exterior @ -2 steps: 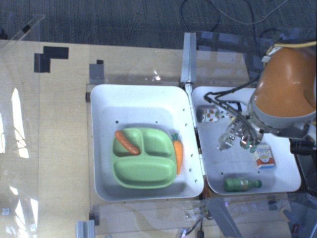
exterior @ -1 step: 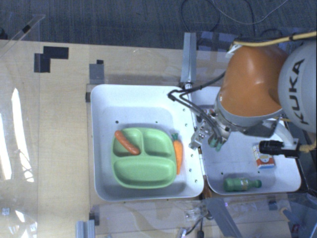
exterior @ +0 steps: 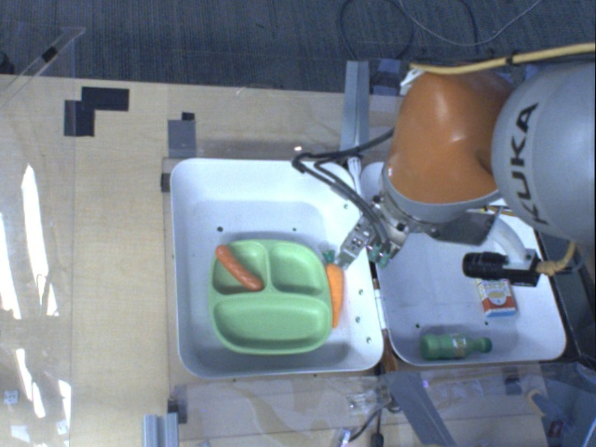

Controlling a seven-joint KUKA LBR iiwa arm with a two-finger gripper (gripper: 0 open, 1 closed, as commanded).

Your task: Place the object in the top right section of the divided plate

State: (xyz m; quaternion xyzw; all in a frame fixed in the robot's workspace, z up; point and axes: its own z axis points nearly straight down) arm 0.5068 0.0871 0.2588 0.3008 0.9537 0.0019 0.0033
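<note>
A green divided plate [exterior: 275, 319] lies in the left bin [exterior: 200, 203]. An orange carrot [exterior: 334, 294] lies lengthwise against the plate's right rim, its green top pointing away from me. My gripper [exterior: 357, 247] hangs just above and to the right of the carrot's leafy end, close to it. An orange-red sausage [exterior: 238, 268] rests slantwise in the plate's top left section. The top right section [exterior: 296, 266] shows bare green.
The right bin [exterior: 549, 343] holds a green bottle [exterior: 454, 345] lying on its side near the front and a small red-and-white carton [exterior: 498, 299] behind it. The arm's bulky orange wrist [exterior: 442, 138] overhangs the divide between the bins.
</note>
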